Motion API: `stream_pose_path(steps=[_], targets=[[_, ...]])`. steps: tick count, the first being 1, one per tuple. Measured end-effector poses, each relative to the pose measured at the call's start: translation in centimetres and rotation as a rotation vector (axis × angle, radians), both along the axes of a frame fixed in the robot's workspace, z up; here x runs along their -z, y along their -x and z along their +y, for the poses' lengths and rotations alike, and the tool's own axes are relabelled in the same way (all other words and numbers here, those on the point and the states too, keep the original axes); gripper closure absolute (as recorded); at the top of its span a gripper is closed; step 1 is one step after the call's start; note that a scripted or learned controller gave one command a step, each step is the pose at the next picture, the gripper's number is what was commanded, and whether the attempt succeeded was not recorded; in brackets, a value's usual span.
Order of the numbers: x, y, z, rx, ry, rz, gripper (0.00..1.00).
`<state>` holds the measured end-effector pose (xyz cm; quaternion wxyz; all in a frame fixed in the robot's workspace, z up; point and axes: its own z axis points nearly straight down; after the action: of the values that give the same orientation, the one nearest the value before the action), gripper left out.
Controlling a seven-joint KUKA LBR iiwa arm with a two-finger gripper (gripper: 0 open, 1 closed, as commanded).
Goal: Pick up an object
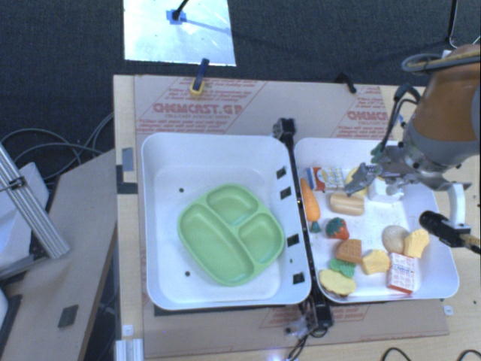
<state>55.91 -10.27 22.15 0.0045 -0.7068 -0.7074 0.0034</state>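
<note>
Just below and left of your gripper (366,177), almost touching it, a pale yellow block (346,203) lies long axis left-right on the right bin (451,280) floor. You cannot tell how the jaws stand. Toy food crowds near; the green divided plate (230,234) sits well apart.

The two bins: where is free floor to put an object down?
Left bin: bare floor all around the green tray, widest along the far wall. Right bin: crowded with toy food; the gripper hovers over its far part.
</note>
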Motion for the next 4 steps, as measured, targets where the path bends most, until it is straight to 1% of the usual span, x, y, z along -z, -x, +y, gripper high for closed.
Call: stream_pose_path(steps=[1,2,3,4], targets=[[-0.6,-0.3,0.0,-0.003,0.002,-0.012,0.00],[4.2,-1.2,0.2,-0.001,0.000,-0.008,0.00],[10.2,-1.1,0.8,0.000,0.000,-0.008,0.00],[12.9,-1.7,0.3,0.003,0.012,-0.028,0.00]])
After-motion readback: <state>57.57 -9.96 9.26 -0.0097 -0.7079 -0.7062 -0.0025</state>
